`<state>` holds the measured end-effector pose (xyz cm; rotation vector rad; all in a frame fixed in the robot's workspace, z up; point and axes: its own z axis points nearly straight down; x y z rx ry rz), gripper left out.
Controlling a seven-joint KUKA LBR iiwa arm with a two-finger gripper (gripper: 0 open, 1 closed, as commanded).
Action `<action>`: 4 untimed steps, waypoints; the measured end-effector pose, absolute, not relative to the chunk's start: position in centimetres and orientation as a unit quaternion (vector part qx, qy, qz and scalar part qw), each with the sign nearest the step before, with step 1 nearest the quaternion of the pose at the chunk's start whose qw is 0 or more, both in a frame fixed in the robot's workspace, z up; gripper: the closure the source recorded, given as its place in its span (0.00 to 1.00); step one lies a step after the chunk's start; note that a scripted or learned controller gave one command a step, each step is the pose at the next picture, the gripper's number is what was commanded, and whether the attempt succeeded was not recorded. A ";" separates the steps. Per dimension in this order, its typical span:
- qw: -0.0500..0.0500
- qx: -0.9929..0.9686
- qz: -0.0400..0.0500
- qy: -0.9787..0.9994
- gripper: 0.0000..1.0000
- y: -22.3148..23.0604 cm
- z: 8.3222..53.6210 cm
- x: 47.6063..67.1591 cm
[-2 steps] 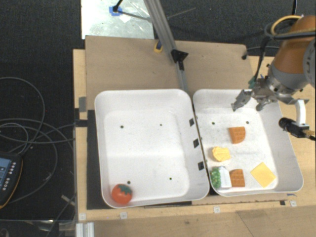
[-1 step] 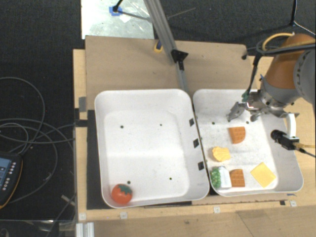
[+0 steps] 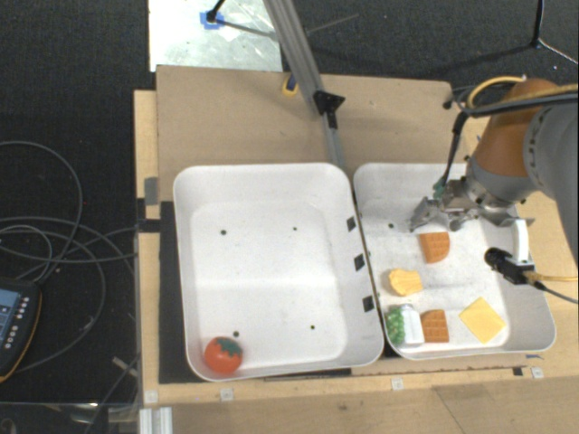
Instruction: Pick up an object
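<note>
The gripper (image 3: 441,217) hangs low in the right bin (image 3: 543,333), with its fingers spread apart and nothing between them. Just at its 6 o'clock lies a toy waffle piece (image 3: 434,246), the nearest thing to take. I judge the step to be the approach before the grasp. Next the arm must move a little toward 6 o'clock, go down around the waffle and close. A toy tomato (image 3: 223,355) lies in the left bin (image 3: 262,177), at its 7 o'clock corner.

Grey robot arm (image 3: 554,152) with a rounded orange band (image 3: 505,143) above the wrist. A metal two-finger gripper (image 3: 436,213) (silvery, angular) sits at its end. Thin black and yellow cables (image 3: 479,93) loop overhead.
</note>
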<state>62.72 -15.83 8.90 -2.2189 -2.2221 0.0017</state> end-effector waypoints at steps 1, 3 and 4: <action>-0.002 -0.707 -0.001 -0.708 1.00 -15.9 10.3 62.9; -0.004 -0.705 -0.002 -0.709 1.00 -15.7 21.2 63.2; -0.001 -0.705 -0.001 -0.709 1.00 -15.7 22.1 63.3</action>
